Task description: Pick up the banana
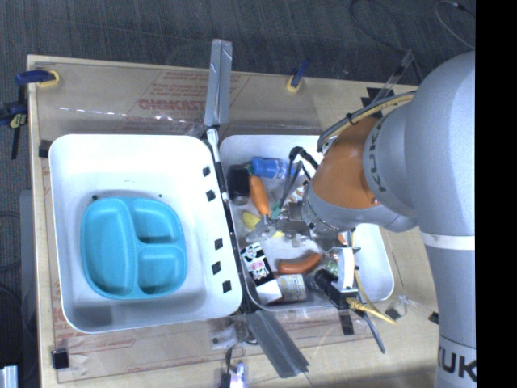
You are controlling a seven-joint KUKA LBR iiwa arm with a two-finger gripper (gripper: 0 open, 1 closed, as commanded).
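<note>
The banana (252, 219) shows as a small yellow patch in the right bin (380, 277), near its left wall and just below an orange carrot (258, 194). Another bit of yellow (271, 234) peeks out under the gripper, so most of the banana is hidden. My gripper (280, 218) is low in the right bin, directly right of the yellow patch and partly over it. The grey wrist and orange band (343, 180) cover the middle of the bin behind it.
The right bin also holds a blue object (265, 167), a black block (237, 182), a black-and-white patterned item (255, 261), a red sausage (299, 263) and a brown bottle (292, 288). The left bin (73, 160) holds a blue divided tray (133, 245).
</note>
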